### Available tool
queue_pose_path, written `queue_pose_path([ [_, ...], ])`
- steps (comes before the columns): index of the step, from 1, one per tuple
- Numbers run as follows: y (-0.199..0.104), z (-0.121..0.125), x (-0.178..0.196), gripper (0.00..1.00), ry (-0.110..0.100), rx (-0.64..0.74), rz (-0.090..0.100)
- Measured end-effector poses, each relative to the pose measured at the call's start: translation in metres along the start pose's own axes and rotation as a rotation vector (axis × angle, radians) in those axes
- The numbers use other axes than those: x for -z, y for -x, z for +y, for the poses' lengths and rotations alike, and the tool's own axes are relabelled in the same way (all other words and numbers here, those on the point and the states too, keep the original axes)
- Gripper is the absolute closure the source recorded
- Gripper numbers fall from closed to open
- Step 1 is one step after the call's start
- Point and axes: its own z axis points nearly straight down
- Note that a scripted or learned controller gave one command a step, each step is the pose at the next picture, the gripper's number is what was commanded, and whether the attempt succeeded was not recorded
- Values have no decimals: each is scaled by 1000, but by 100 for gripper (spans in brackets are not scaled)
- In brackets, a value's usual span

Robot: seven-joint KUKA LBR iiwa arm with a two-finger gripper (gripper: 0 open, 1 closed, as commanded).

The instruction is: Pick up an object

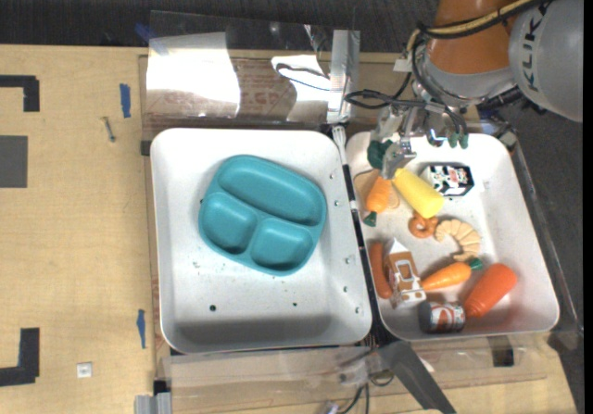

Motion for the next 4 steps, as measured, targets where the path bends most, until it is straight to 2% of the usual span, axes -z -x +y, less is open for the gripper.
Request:
queue_pose_path([
  [1,0,4,90,100,1,-129,0],
  [2,-41,-35,66,100,1,31,12],
  [3,-2,-85,89,100,0,229,3],
  [4,-4,-92,59,100,3,189,11],
])
